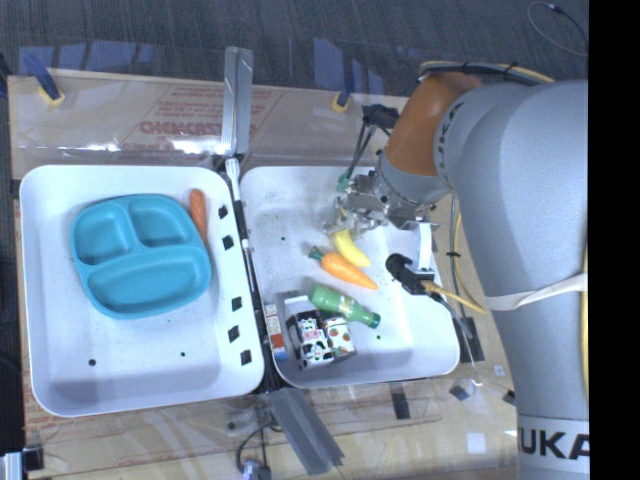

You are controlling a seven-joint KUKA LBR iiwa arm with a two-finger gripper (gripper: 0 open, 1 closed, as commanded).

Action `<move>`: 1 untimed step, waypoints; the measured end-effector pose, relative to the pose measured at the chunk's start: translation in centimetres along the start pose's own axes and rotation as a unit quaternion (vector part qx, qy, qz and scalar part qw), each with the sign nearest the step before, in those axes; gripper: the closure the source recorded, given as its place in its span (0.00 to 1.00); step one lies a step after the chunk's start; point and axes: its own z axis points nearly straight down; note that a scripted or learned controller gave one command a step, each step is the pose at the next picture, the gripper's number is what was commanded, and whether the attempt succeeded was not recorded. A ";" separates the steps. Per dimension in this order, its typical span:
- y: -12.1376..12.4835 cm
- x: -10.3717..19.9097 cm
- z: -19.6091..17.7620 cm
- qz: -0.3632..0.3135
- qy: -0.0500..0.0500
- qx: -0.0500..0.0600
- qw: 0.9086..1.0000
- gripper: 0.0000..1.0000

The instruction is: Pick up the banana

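Small yellow plastic banana (pixel 347 247) directly beneath gripper (pixel 358 214), jaws' state indeterminate, orange toy carrot (pixel 346 270) touching banana, green bottle (pixel 343 305) beyond carrot, "KUKA" on arm.

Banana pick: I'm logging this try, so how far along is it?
Done: the arm has reached into the right bin and the tool is just above the banana. In hand: nothing that can be confirmed; the banana lies on the bin floor beside the carrot. Left: closing on the banana and lifting it.
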 end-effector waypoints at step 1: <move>1.5 0.9 -8.2 -0.010 0.000 -0.002 1.000 1.00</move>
